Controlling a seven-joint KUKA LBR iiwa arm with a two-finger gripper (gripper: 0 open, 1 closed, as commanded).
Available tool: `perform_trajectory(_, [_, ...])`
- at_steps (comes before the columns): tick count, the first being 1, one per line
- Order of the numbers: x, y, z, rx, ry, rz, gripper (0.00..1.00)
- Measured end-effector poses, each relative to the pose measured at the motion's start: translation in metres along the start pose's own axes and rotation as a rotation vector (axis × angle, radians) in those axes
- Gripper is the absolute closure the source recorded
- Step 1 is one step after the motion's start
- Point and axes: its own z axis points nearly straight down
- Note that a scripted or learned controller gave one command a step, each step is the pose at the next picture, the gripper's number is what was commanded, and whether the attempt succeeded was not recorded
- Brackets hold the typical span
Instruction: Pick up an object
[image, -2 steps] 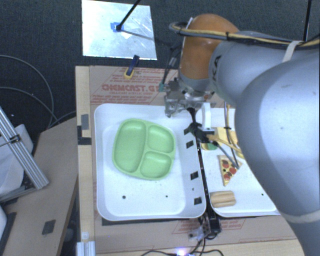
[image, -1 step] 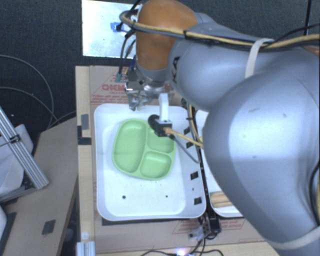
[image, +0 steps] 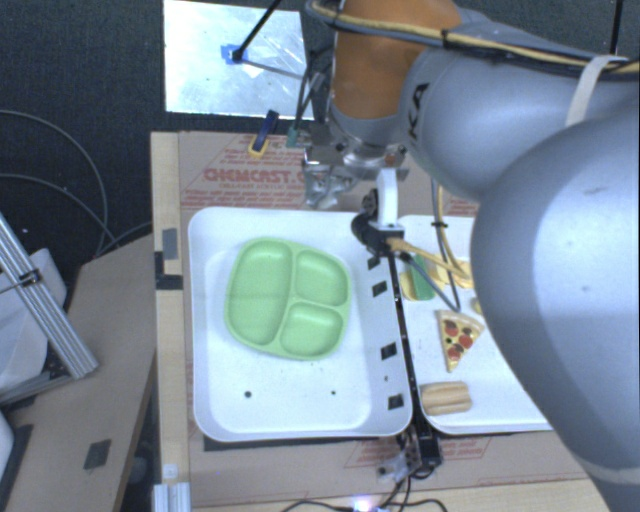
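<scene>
Green divided plastic plate lies flat, centred in the left white bin; I judge it light, stiff and slick, so pinch its rim. Gripper hangs at that bin's far edge; its state I cannot tell.

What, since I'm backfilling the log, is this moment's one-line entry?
pincer near far rim of left bin | left bin: green plate | right bin: pizza slice, bun

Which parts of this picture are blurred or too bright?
Camera view: the grey arm near the lens looks large and soft; the pale panel at the top is washed out; the green plate and the pizza slice are evenly lit and fairly sharp.
</scene>
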Motion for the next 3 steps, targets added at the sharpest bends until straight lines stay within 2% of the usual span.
perform_trajectory(1, [0.07,-0.001,0.01,0.002,0.003,-0.012,1.0])
perform_trajectory(2, [0.081,0.001,-0.153,-0.016,0.008,-0.009,1.0])
perform_trajectory(3, [0.059,0.0,-0.143,0.003,0.0,-0.002,1.0])
